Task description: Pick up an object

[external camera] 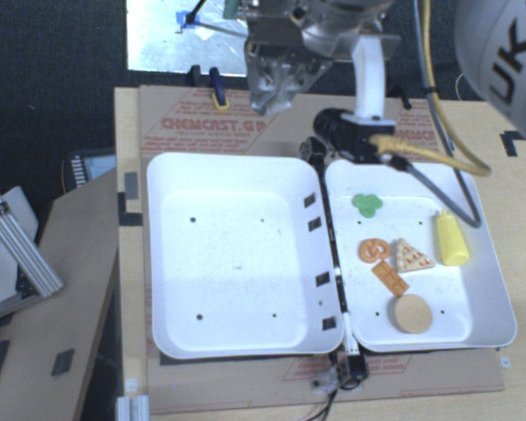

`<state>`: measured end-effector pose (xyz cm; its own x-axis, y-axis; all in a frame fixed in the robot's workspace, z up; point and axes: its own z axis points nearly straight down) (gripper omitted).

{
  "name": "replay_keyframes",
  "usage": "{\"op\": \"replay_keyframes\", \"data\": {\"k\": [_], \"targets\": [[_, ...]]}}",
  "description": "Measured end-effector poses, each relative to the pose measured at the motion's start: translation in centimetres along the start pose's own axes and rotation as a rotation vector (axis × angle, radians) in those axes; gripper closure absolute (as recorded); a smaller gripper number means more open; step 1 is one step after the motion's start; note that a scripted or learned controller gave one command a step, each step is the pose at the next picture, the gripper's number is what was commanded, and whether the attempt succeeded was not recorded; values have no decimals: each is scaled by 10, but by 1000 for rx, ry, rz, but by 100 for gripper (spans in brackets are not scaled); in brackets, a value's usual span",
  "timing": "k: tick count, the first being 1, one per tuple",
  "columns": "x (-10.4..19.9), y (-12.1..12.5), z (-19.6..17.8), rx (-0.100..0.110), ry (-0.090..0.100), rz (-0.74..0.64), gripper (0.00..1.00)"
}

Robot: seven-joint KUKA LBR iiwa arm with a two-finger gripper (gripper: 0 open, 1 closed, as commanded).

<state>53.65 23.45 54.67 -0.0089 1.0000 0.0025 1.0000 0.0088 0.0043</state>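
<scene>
The hand [270, 90] hangs high over the worktop [473, 117], at about 12 o'clock from the left bin [171, 174] and beyond its far rim. Whether it stands wide or narrow cannot be told; nothing is seen held in it.

All candidate objects lie in the right bin [500, 318]:
- green piece [366, 203], toward 12 o'clock
- yellow cylinder [451, 239], toward 3 o'clock
- orange ring-shaped piece [374, 251], near centre
- tan wedge [411, 257], just beside the ring at its 3 o'clock
- orange waffle piece [390, 276], touching or nearly touching the ring at its 6 o'clock
- round tan disc [413, 314], toward 6 o'clock

Probable faults from this state:
1. The ring, wedge and waffle piece are crowded. A descent there may land on two items or push one aside, and the hand may then close on nothing.
2. The disc and other flat pieces lie low and may slip out.
3. The cylinder may roll when touched.
4. The hand is well apart from every object; a descent here meets no object.
</scene>
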Motion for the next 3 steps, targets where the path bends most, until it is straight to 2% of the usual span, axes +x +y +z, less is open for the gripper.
{"op": "replay_keyframes", "data": {"k": [1, 2, 3], "targets": [[0, 0, 1, 1, -1, -1, 0], [0, 0, 1, 1, -1, -1, 0], [0, 0, -11, -2, 1, -5, 100]]}}
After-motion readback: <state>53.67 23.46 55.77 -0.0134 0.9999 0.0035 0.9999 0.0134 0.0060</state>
